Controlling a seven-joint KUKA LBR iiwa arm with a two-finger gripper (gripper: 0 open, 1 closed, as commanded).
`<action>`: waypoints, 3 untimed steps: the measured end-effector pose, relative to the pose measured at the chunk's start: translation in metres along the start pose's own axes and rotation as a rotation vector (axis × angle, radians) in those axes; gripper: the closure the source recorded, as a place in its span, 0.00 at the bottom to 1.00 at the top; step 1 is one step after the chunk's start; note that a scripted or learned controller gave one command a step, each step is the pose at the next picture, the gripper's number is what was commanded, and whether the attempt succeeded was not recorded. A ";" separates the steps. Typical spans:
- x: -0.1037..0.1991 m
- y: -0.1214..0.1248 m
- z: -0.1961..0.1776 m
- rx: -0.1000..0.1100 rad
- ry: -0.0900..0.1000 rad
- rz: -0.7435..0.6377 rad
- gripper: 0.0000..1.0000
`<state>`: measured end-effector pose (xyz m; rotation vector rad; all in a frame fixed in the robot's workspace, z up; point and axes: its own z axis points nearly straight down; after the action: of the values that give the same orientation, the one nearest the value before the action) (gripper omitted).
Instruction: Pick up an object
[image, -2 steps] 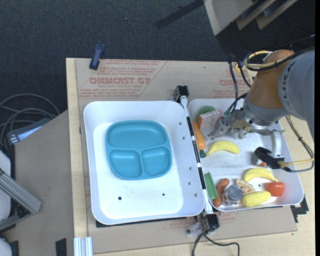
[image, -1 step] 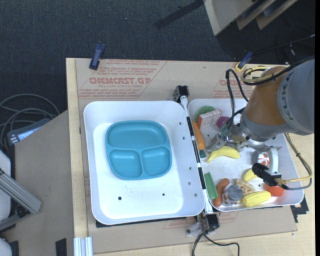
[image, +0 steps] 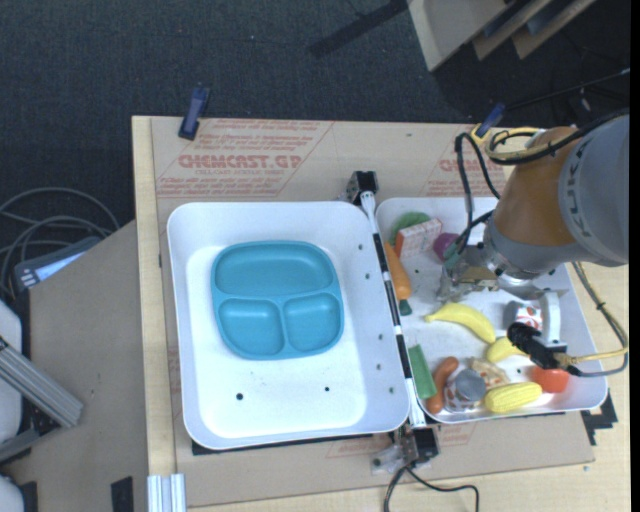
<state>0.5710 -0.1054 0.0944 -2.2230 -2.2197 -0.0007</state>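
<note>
Camera view: gripper (image: 458, 281) low in the right bin (image: 590, 400), just above a toy banana (image: 464, 319); finger opening cannot be told.

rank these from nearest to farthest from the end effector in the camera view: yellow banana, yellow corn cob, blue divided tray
1. Yellow toy banana, just below the end effector, right bin.
2. Yellow toy corn cob, right bin's near corner.
3. Blue divided plastic tray, left bin.

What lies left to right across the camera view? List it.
Blue clamp → blue divided tray → orange carrot → yellow banana → red tomato.
</note>
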 end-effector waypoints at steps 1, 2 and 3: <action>0.000 0.000 0.000 0.000 0.000 0.000 0.00; 0.008 -0.036 0.010 0.001 0.000 -0.001 0.00; 0.009 -0.036 0.000 0.000 0.000 0.000 1.00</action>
<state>0.5349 -0.0968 0.0942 -2.2230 -2.2202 -0.0008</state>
